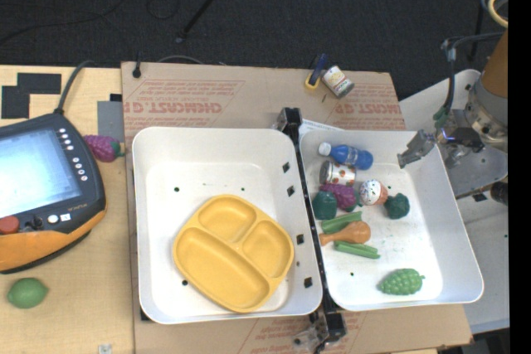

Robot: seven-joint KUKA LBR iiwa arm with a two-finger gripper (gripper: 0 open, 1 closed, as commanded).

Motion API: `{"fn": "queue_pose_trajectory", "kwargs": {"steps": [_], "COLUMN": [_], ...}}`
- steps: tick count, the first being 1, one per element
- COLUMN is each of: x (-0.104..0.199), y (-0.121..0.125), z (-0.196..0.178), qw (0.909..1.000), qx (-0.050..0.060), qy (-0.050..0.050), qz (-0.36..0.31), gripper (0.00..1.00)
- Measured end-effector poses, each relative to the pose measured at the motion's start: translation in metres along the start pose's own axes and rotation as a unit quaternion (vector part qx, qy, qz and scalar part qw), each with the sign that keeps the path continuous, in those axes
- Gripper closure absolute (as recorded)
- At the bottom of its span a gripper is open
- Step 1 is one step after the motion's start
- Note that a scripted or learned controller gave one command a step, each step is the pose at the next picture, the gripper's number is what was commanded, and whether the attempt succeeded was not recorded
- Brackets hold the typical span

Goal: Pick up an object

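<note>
you see two smooth white plastic bins [216, 147], the left holding a glossy yellow plastic divided plate [235, 251]. under them lies matt brown printed cardboard [249, 99]. the green grape bunch [401, 282] looks bumpy, the small can [338, 173] shiny like metal.

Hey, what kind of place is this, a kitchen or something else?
Probably a robotics lab bench, not a kitchen: two white bins on cardboard, toy food such as green grapes, a control pendant at left, and cables on the dark floor.
</note>
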State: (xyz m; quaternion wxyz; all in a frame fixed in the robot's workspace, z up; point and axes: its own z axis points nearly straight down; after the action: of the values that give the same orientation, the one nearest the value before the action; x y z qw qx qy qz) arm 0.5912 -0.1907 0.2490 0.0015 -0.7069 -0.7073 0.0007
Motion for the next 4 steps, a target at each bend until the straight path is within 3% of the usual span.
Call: {"fn": "queue_pose_trajectory", "kwargs": {"steps": [1, 2, 3, 4], "x": [-0.001, 0.089, -0.022, 0.02], "y": [0.0, -0.01, 0.007, -0.074], "z": [-0.01, -0.24, -0.291, -0.285], "qw": [1.0, 0.9999, 1.0, 1.0], "qx": [0.0, -0.01, -0.003, 0.0], "qy": [0.0, -0.001, -0.004, 0.001], "qz": [-0.001, -0.004, 0.004, 0.0], "gripper": [1.0, 1.0, 1.0, 1.0]}}
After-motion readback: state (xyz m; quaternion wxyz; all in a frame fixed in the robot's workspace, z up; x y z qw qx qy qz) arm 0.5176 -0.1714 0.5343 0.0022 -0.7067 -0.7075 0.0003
